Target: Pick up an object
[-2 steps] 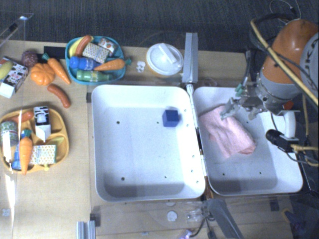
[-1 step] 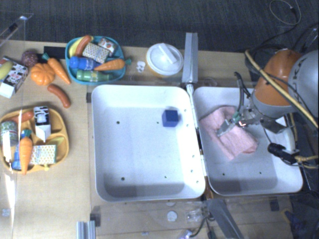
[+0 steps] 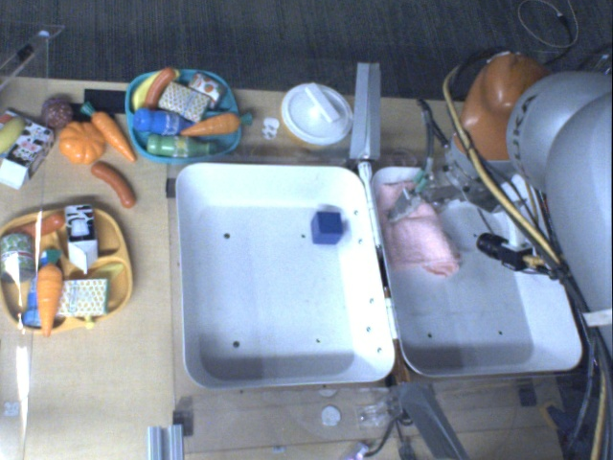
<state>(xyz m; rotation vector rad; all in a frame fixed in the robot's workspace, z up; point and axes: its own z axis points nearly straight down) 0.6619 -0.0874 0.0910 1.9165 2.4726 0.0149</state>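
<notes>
The grey arm (image 3: 565, 151), smooth and rounded with an orange band near its wrist and black and yellow cables looped around it, bulks large over the right-hand white bin (image 3: 498, 338), a shallow, round-cornered plastic tray dotted with small holes. Its pincer (image 3: 419, 196) sits low at that bin's far left corner, right against a soft, crumpled pink cloth (image 3: 421, 238) that lies along the bin's left wall; whether the pincer is spread or closed, or has any grip on the cloth, cannot be told from this angle. Just left of that bin, touching it along a shared edge, the second white bin (image 3: 239, 333) carries a small blue cube (image 3: 328, 226), matte and sharp-edged, near its far right side. Beyond the two bins on the pale wood tabletop (image 3: 144, 420) stands a round white lidded container (image 3: 316, 113). Farther left of the bins, a blue bowl (image 3: 228, 144) is heaped with glossy toy food, an orange carrot and small printed boxes among it; their print is too small to read. A toy pumpkin (image 3: 79, 143), a loose carrot (image 3: 115, 134) and a sausage (image 3: 114, 183) lie beside it, and a yellow divided tray (image 3: 117, 255) nearer the front holds more toy groceries.
</notes>
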